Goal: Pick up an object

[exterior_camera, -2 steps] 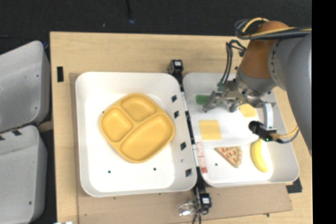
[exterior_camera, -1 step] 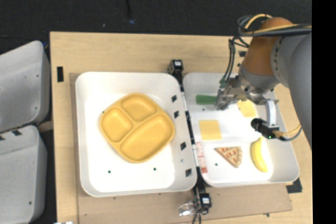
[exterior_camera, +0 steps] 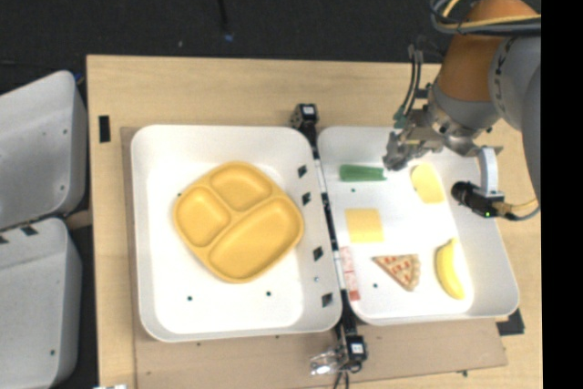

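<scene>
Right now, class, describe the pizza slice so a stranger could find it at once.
Look in the right white bin, at its near edge. The pizza slice lies there, below the yellow square and left of the banana. It alone is a triangle, orange with red speckles.

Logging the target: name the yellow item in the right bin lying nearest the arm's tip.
The pale yellow oval piece beside the gripper; the cheese square and banana lie farther off.
</scene>
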### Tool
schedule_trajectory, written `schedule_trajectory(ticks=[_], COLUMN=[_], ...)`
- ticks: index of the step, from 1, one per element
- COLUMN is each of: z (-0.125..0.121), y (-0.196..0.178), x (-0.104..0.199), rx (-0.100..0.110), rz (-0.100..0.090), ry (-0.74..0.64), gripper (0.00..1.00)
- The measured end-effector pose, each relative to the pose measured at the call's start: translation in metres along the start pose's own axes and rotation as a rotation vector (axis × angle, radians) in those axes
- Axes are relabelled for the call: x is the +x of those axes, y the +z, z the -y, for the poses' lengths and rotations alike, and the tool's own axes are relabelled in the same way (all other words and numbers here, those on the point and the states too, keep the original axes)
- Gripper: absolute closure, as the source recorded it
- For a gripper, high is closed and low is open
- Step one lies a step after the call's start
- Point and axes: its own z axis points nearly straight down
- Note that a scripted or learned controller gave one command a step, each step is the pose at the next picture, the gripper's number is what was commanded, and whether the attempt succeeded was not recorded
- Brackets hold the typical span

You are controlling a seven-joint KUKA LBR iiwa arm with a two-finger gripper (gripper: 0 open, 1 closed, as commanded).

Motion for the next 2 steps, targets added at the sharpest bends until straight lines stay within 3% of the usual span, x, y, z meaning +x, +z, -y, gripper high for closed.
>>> schedule_trajectory(ticks=[1, 2], z=[-0.001, 0.030], y=[-0.034, -0.047], x=[-0.002, 0.047], rx=[0.003, 0.008], rz=[0.000, -0.003], ry=[0.003, 0.000], gripper=[1.00, 1.00])
